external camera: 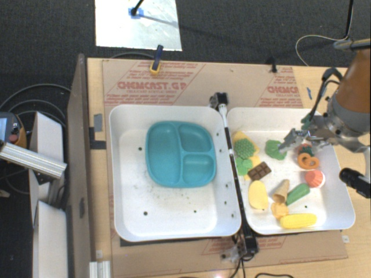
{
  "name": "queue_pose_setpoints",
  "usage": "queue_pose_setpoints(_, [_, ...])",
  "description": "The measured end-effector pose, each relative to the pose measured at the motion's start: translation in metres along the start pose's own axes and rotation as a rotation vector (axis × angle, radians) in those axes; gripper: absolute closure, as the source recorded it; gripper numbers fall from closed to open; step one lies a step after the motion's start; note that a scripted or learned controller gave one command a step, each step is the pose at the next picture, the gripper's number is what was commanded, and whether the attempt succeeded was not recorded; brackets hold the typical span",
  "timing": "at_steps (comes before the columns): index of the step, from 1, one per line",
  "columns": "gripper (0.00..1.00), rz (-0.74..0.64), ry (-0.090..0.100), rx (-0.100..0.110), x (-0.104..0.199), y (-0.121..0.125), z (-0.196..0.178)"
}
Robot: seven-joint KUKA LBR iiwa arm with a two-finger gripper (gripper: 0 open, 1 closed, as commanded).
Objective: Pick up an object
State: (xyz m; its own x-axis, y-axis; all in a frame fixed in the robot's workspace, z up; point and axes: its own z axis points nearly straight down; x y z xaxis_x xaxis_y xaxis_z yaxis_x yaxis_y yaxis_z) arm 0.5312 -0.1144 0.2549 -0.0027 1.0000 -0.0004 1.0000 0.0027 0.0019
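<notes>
Nearest the camera, along the front wall of the right bin (348, 216), a toy corn cob (298, 220) is seen lying flat, with a small orange piece (279, 209) just beside its left end. A little farther in lie a pale yellow piece (258, 194), an ice-cream cone (281, 188) and a green vegetable (298, 193), close together. Beyond them are a chocolate bar (259, 170), a red-orange fruit (313, 178), an orange ring-shaped piece (309, 160), a green bumpy fruit (244, 149) and a green leafy toy (275, 149). In the left bin (124, 213) a teal divided plate (179, 154) is seen.

The gripper (297, 136) is held over the far right part of the right bin, just beside the green leafy toy and above the orange ring. Whether its claw is spread or closed cannot be told, and nothing is seen held in it.

The step in hand is judged to be the approach: no object has yet been lifted. A descent onto one toy, probably the green leafy one or the ring, would be called for next, followed by a closing and a straight lift.

Open floor is left along the far wall of the right bin. The toys toward the front are crowded, so neighbours could be nudged. The divider (231, 167) between the bins lies well to the left of the gripper.
</notes>
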Motion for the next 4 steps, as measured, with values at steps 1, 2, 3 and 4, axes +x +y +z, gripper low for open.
queue_pose_setpoints(1, [0.0,0.001,0.002,0.009,-0.011,0.016,0.129])
queue_pose_setpoints(2, [0.0,-0.001,-0.004,-0.009,-0.07,0.103,0.169])
queue_pose_setpoints(3, [0.0,-0.002,0.001,0.003,-0.025,0.069,0.171])
queue_pose_setpoints(4, [0.0,-0.001,0.012,-0.003,-0.072,0.077,0.154])
